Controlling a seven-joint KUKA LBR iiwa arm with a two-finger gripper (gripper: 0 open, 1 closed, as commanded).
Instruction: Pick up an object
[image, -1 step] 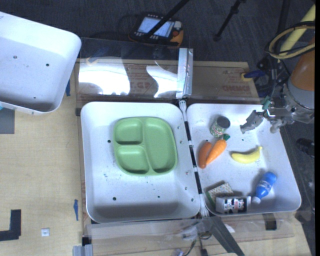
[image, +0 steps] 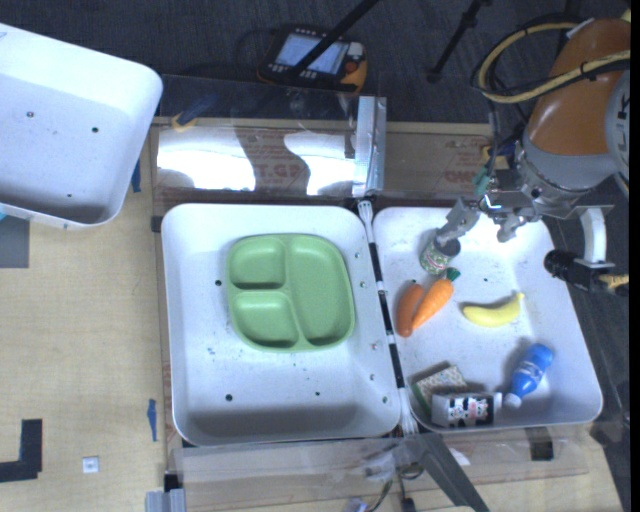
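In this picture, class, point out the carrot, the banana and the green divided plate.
carrot (image: 423, 304), camera view, middle of its orange body.
banana (image: 491, 312), camera view, middle of its yellow curve.
green divided plate (image: 290, 291), camera view, ridge between its compartments.

No words, brands or numbers can be read. The small carton (image: 466, 409), lying toward the front of the bin well away from the gripper (image: 480, 222), bears dark print too blurred to make out. The lit screen (image: 308, 55) beyond the bench shows marks too small to read.
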